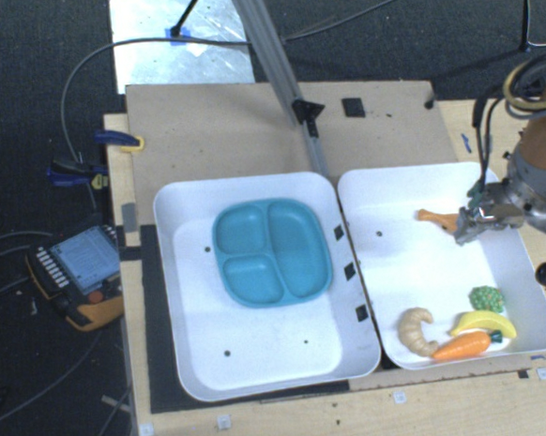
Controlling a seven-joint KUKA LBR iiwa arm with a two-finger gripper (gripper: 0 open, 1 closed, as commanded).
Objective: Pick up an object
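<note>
1. Two white bins sit side by side on the bench: the left bin (195,360) and the right bin (384,194), their inner walls touching down the middle.
2. One blue plate (272,252) with three compartments lies in the left bin, a little toward the far side and well apart from the right bin's contents.
3. The right bin is my landmark from here on. I count five toy foods in it.
4. One orange-brown piece (437,217), long and thin, lies near the bin's far right part, up against the tip of the gripper (467,224). What it is, I can't make out.
5. The gripper hangs over the bin's right wall, with the grey arm (545,177) coming in from beyond that wall and the orange band above it.
6. Whether the gripper has closed on the orange-brown piece or merely touches it, I cannot tell; the tip is too small and dark to read.
7. The other four foods bunch in the bin's near right corner, well apart from the gripper.
8. One green broccoli (486,298) sits farthest back in that bunch, close to the right wall.
9. One yellow banana (485,323) lies just in front of the broccoli.
10. One orange carrot (464,345) lies along the near wall, touching the banana.
11. One tan croissant (416,330) curls just left of the carrot.
</note>
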